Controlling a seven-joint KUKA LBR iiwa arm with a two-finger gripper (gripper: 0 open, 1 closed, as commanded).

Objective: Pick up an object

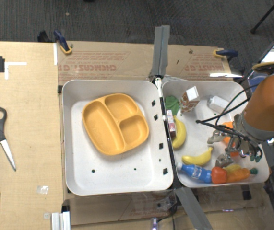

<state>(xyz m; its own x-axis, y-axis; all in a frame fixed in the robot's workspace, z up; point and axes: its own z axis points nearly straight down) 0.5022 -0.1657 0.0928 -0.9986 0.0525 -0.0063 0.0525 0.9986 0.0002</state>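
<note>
While the grey two-finger gripper (pixel 231 153) is hovering low in the right white bin (pixel 201 86), you cannot tell its state. It is hanging just above the red-orange toy vegetable (pixel 219 175), beside a small yellow banana (pixel 197 156).

Orange-banded grey arm (pixel 266 107), black cables, metallic tool (pixel 232 150)

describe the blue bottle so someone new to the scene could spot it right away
Look in the right bin, the one crowded with toy food, not the left bin with the yellow divided plate. Go to its near-left corner: the blue bottle lies on its side there, just below a small banana. It is the sole blue item, touching a red piece.
</note>
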